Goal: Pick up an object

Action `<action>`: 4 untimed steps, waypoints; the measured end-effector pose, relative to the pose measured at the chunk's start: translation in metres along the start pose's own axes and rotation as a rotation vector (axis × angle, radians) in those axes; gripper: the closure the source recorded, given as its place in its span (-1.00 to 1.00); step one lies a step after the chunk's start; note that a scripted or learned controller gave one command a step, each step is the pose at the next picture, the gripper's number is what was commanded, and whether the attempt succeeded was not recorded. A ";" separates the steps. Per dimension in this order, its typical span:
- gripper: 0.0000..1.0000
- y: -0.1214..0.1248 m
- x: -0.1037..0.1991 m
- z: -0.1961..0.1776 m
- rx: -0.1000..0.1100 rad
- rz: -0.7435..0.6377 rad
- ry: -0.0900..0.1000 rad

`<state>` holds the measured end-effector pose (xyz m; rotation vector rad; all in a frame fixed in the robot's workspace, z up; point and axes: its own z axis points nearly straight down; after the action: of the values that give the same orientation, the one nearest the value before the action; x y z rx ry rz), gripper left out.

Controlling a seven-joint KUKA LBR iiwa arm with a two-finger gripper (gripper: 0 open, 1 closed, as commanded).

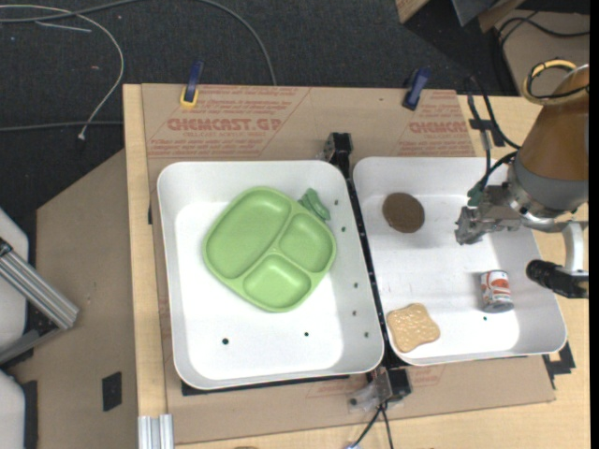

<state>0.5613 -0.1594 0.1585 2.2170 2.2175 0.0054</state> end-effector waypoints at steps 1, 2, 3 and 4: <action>1.00 0.005 0.002 -0.064 0.000 -0.001 0.000; 1.00 0.006 0.002 -0.119 -0.001 -0.001 0.000; 1.00 0.017 0.057 -0.104 0.009 -0.006 0.005; 1.00 0.015 0.119 -0.093 0.010 -0.007 0.005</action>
<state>0.5753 -0.0404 0.2511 2.2170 2.2326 0.0003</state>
